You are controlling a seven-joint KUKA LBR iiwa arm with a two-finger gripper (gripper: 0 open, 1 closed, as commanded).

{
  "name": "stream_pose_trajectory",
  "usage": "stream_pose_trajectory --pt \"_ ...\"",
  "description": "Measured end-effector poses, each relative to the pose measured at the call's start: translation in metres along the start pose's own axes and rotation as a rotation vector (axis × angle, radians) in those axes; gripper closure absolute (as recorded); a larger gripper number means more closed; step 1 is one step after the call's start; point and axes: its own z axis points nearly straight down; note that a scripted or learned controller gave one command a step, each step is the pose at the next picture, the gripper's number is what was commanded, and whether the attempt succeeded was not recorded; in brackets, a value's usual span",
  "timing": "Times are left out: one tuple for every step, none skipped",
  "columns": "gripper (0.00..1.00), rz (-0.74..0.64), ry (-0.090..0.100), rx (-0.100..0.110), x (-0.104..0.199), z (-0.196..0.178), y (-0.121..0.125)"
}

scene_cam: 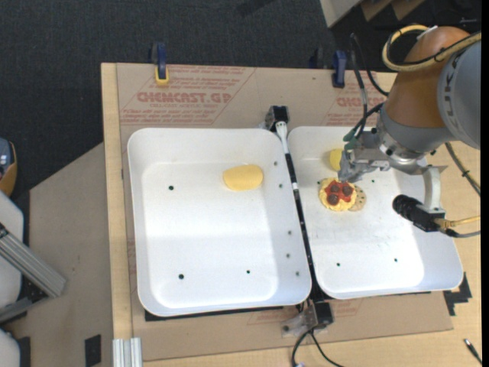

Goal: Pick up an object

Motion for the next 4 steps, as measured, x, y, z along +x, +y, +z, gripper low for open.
stream_pose_trajectory --pt "1.00 0.009 0.002 0.013 -0.054 0.041 -0.027" --pt "1.00 0.003 0.004 0.003 -0.072 0.098 0.011" --pt "1.00 0.005 -0.003 -0.006 -0.140 0.096 0.037" --pt "1.00 0.005 -0.003 -0.006 -0.131 0.094 -0.038"
